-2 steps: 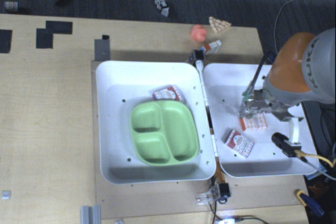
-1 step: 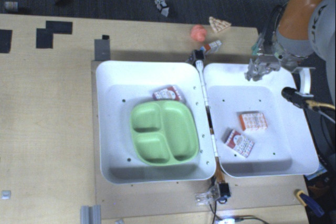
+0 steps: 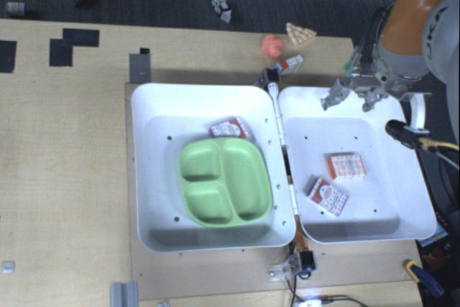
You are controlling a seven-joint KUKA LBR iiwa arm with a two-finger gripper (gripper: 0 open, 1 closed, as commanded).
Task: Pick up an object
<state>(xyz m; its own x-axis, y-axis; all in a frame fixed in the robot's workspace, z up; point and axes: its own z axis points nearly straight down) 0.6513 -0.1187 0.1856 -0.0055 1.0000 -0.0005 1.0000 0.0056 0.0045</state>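
The hand [image 3: 352, 97], fingers spread apart and holding nothing, hovers at the right bin's upper edge, with the small orange-and-white carton [image 3: 346, 166] lying directly below it in frame.

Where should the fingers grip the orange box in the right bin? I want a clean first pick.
Judging by its pose, take the orange box from straight above, across its shorter sides. It lies flat on the right bin, and the other packet sits apart from it, so both sides look free for the gripper.

Overhead camera, slanted down, both bins [image 3: 215, 101]
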